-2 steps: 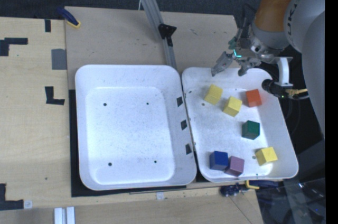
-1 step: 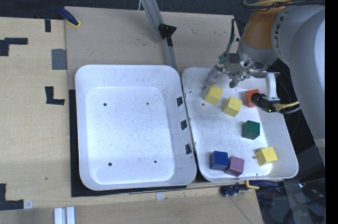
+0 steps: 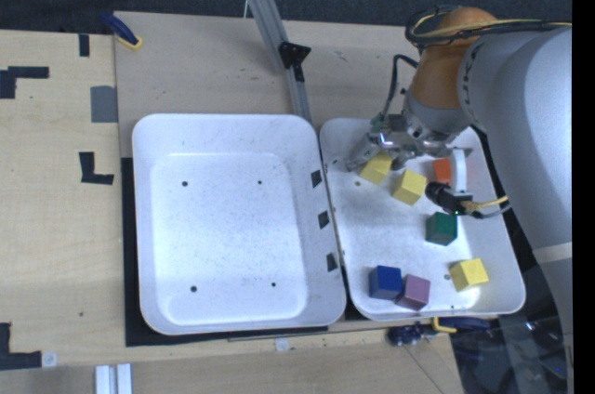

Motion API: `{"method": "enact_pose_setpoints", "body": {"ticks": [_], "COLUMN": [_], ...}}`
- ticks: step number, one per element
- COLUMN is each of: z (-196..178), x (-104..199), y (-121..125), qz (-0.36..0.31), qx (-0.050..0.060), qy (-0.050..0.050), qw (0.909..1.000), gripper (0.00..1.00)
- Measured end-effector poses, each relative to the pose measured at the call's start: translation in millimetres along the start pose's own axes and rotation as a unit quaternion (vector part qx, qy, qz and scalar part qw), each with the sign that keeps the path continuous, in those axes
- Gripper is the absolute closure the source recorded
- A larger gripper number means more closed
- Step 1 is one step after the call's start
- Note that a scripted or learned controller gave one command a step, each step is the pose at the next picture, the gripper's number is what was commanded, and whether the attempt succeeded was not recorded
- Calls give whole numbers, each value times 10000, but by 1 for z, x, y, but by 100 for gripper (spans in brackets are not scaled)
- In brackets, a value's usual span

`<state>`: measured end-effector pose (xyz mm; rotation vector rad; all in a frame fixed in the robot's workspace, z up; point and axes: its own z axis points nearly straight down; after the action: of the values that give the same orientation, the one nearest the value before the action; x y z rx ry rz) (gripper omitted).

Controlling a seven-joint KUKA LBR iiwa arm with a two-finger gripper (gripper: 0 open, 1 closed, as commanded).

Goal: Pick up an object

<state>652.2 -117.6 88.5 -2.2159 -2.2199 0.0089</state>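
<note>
gripper [image 3: 386, 151] hung low in right bin [image 3: 493, 290], just above yellow block [image 3: 376, 170] at far end — likely lined up for grab; jaws' state unclear, can't tell — second yellow block [image 3: 408, 187] just beside.

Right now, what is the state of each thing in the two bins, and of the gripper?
gripper: low over right bin, near yellow blocks
yellow blocks: lying in right bin
green block: lying loose
blue block: touching purple block
left bin: flat on bench
</note>
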Motion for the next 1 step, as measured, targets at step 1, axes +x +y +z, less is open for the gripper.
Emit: {"method": "enact_pose_setpoints", "body": {"ticks": [1], "z": [-13], "x": [1], "y": [2], "qz": [-9], "qx": [-22], "qy": [0], "qw": [10000], "gripper": [100]}}
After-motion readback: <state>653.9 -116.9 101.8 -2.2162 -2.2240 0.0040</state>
